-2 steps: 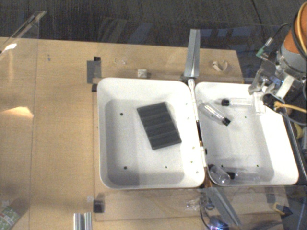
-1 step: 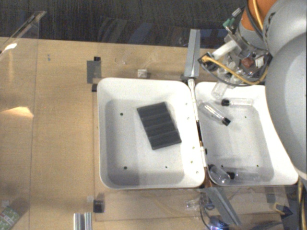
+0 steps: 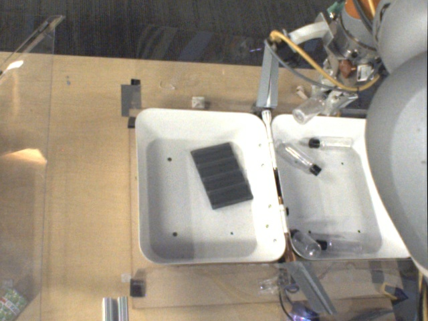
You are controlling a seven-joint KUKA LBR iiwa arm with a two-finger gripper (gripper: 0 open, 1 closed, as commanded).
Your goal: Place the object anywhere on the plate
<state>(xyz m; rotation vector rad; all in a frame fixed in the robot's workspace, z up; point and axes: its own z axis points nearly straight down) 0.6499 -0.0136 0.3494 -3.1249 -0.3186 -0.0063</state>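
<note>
Pincer [image 3: 332, 97] clamped on clear tube [image 3: 309, 111] above right bin [image 3: 334, 199], ridged dark plate [image 3: 221, 174] in left bin [image 3: 150, 199], no legible writing

A dark grey ribbed plate [image 3: 222, 174] lies in the left white bin [image 3: 150, 179]; right of it, clear black-tipped tubes [image 3: 299, 159]; the table [image 3: 73, 199] is pale tan.
</note>
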